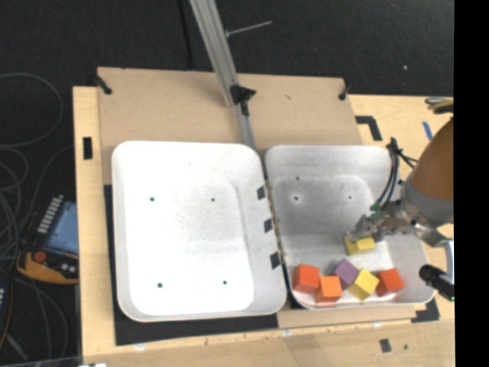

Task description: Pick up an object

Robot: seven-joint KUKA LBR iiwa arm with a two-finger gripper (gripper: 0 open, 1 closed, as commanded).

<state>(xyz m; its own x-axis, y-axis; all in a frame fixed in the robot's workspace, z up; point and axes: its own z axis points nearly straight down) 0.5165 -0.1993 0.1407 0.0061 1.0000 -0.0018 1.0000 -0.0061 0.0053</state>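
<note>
Yellow block (360, 243): directly under the tool (372, 229), touching its tip, in the right bin (321, 174).
Tool: grip state cannot be told.
Arm (432, 178): enters from the right, angled down-left.
Other blocks (348, 280): clustered below the tool.

two white bins: the one under the gripper (365, 232) is the right bin (321, 174), the far one the left bin (191, 228). six blocks: three orange blocks (306, 277) (330, 287) (390, 280), two yellow blocks, one at the fingertips (360, 243) and one nearer the camera (366, 282), one purple block (347, 271).
</note>
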